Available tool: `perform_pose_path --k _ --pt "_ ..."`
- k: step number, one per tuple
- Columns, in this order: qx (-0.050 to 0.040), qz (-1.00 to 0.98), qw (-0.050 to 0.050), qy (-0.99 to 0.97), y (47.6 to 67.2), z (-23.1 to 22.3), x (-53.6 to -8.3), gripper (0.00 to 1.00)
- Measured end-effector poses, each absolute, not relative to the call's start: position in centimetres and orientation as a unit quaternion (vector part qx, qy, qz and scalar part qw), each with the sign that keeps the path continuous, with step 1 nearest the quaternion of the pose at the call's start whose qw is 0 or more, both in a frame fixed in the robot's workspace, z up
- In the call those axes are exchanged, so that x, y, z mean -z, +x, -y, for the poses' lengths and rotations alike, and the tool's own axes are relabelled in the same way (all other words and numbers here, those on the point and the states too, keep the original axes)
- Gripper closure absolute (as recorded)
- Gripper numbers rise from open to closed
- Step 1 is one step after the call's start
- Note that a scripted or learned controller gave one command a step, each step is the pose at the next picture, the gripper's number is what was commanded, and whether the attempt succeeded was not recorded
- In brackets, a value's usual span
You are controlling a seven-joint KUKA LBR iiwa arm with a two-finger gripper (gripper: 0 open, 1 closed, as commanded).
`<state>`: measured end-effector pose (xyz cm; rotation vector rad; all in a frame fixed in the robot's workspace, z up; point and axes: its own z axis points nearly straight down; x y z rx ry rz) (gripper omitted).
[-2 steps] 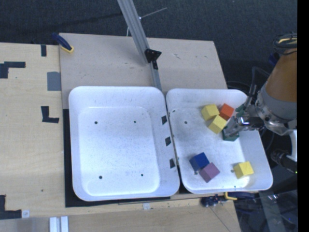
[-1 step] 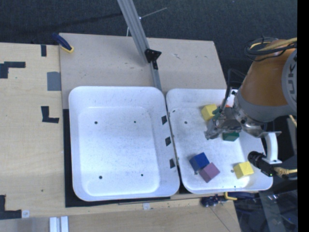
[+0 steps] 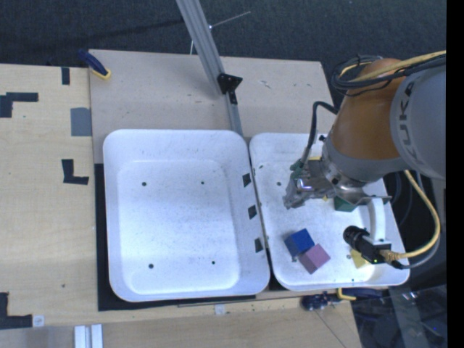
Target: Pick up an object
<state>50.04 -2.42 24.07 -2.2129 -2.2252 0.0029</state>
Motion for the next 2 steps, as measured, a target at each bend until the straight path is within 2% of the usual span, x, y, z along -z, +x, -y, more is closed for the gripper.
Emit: perform_pose_path --k 1,2 --pt "-0.0012 0.709 0.002 -0.705 49.8 -2.6 -22.8 1.0" --pt "-0.0003 0.71 0.001 -0.704 49.8 -8.6 -23.7 1.0"
